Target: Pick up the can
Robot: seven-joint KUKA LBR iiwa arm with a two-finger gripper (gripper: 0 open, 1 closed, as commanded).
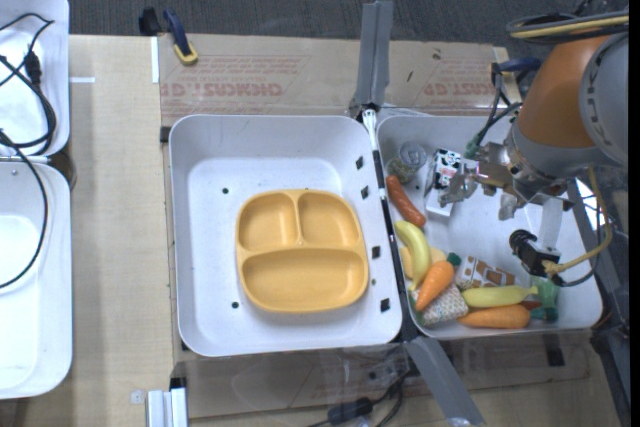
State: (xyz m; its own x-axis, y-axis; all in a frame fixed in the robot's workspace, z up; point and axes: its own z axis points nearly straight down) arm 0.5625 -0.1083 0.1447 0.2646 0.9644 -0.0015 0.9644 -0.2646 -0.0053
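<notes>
Gripper [457, 183] positioned low in right bin [585, 307], beside a black-and-white carton [445, 163]; finger state not discernible. Can [411, 161] located at bin's far left corner, just left of carton, near gripper.

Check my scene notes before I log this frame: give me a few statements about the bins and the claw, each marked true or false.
1. The yellow divided plate lies in the left bin. True.
2. The claw hangs over the left bin. False: it is over the right bin, near its far end.
3. A banana lies in the right bin close to the wall shared with the left bin. True.
4. The orange carrot sits on the yellow divided plate. False: it lies in the right bin among the other toy food.
5. The arm reaches in from the left. False: it comes from the right.
</notes>
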